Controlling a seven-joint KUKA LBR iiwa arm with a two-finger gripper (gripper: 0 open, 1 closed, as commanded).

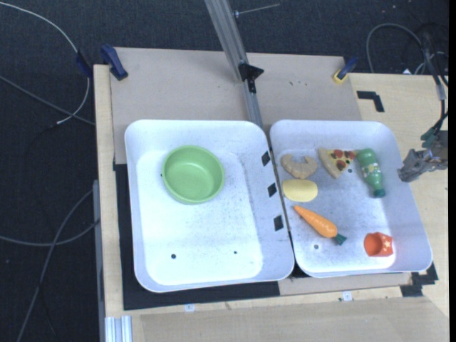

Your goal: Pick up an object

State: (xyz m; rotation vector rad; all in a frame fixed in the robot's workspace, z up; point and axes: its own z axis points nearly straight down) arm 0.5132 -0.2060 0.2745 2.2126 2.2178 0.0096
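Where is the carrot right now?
The carrot lies in the right bin, toward its lower left, just below the yellow potato and left of the orange piece.

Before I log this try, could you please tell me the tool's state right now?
Tool: cannot be told; it sits beside the right bin, outside its rim.

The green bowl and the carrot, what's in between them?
In the camera view, between the green bowl and the carrot lie bare speckled floor of the left bin and the two bins' touching rims with black clips.
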